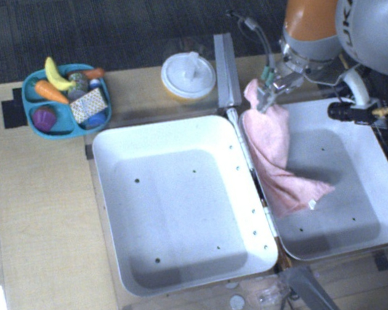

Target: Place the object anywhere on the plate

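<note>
A pink cloth point(274, 159) hangs from my gripper point(266, 99) over the left part of the right bin point(368, 224). Its top corner is pinched between the fingers and its lower end trails onto the bin floor near the divider. The gripper sits at the bin's far left corner, below the orange wrist band. A blue divided plate point(55, 127) with toy food, among it a banana point(56, 76) and a carrot point(49, 91), rests on the bench at the far left, well away from the gripper.
The left bin point(180, 204) lies between the cloth and the blue plate. A white lidded cup on a yellow base point(188, 76) stands behind it. A metal rail point(225, 72) rises between the bins at the back.
</note>
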Tool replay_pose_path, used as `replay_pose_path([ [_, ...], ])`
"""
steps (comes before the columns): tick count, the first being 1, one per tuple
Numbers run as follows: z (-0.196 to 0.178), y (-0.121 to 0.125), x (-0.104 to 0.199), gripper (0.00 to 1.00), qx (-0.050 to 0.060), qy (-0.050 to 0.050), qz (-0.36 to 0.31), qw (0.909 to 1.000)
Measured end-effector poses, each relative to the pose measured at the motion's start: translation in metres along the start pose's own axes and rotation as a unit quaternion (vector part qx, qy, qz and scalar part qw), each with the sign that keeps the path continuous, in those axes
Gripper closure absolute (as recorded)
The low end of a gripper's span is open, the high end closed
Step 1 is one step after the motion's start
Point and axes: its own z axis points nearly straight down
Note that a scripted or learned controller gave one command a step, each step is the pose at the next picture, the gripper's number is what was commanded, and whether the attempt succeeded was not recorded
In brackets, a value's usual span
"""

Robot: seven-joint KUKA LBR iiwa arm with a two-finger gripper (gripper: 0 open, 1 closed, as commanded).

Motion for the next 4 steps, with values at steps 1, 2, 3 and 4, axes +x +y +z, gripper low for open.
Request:
replay_pose_path([
  [1, -0.001, -0.004, 0.060, 1.00, 0.000, 0.001, -0.201, 0.9795],
  [2, 0.007, 0.000, 0.117, 1.00, 0.000, 0.002, -0.393, 0.9195],
  [3, 0.000, -0.001, 0.160, 1.00, -0.002, 0.002, -0.550, 0.8353],
  [4, 0.000, -0.001, 0.160, 0.00, -0.002, 0.002, -0.550, 0.8353],
])
